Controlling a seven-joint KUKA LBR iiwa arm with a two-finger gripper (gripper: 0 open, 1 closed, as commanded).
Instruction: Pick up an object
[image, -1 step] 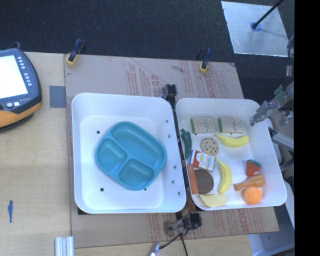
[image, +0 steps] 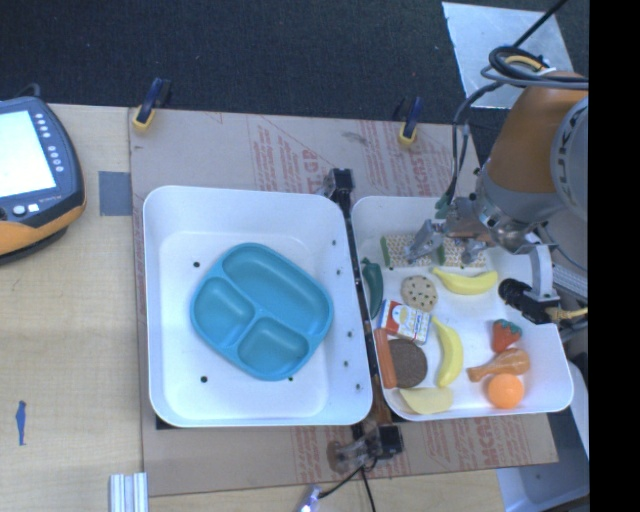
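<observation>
The right bin (image: 560, 350) holds several toy foods. Among them are a tan cracker (image: 398, 249), a round cookie (image: 419, 292), a banana (image: 466, 283), a second banana (image: 449, 352), a small carton (image: 405, 322), a brown patty (image: 406, 363), a strawberry (image: 506, 333), a drumstick (image: 497, 365) and an orange (image: 505, 391). My gripper (image: 449, 243) hovers over the bin's far end, just above the cracker and the upper banana. It is open, with its fingers (image: 424, 241) spread and nothing between them.
The left bin (image: 160, 300) holds a blue divided plate (image: 261, 311). A green pepper (image: 372, 286) and an orange strip (image: 384, 352) lie along the right bin's left wall. A yellow wedge (image: 427, 401) sits at its near edge. A tablet-like pendant (image: 30, 170) rests at the bench's left.
</observation>
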